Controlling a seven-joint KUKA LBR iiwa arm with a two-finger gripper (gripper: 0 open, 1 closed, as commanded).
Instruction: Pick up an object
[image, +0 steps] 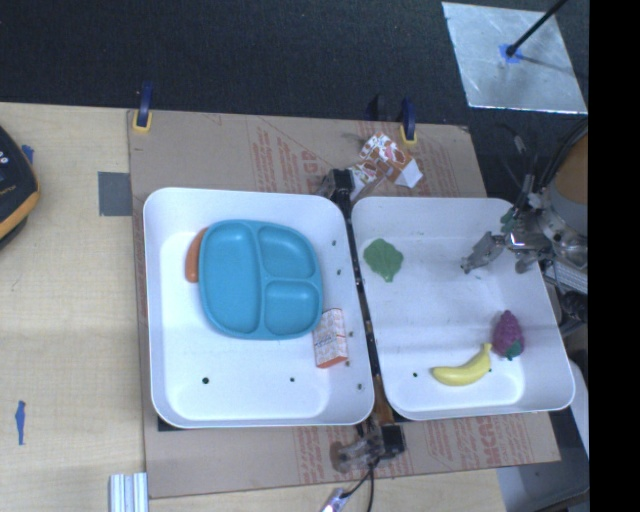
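In the right bin (450, 405) lie a green leafy toy (383, 259) at the upper left, a purple bunch of grapes (508, 334) at the right and a yellow banana (463, 369) near the front. My gripper (502, 259) hovers over the bin's upper right part, above and apart from the grapes. Its fingers are spread open with nothing between them.
The left bin (250, 405) holds a blue divided plate (262, 279), an orange item (191, 258) half tucked under the plate's left edge, and a small printed packet (331, 338) by the right wall. A crumpled wrapper (385, 160) lies behind the bins.
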